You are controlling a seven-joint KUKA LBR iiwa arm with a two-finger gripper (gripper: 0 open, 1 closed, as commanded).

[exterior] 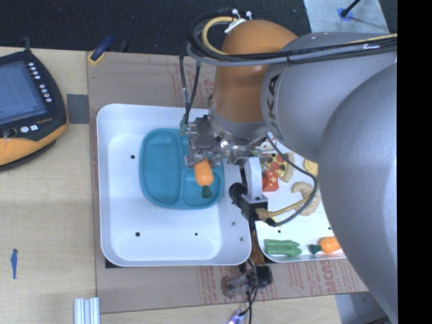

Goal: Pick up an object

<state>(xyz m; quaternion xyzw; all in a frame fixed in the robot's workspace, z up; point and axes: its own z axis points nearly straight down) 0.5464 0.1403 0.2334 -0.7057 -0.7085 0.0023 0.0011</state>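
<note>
Camera view puts a green toy vegetable [281, 248] and a small orange piece [329, 246] nearest, in the right bin [270, 254]. Farther back my claw [202, 162] hangs over the left bin [115, 201], a toy carrot [203, 175] just under it on the blue divided dish [162, 171]. I cannot tell whether I pinch it; my orange wrist band [246, 79] blocks what lies beyond.

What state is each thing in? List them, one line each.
Blue dish: lying flat in the left bin.
Carrot: at the dish's right edge, under the gripper.
Green vegetable: lying in the right bin.
Tablet: screen lit, resting on the bench.
</note>
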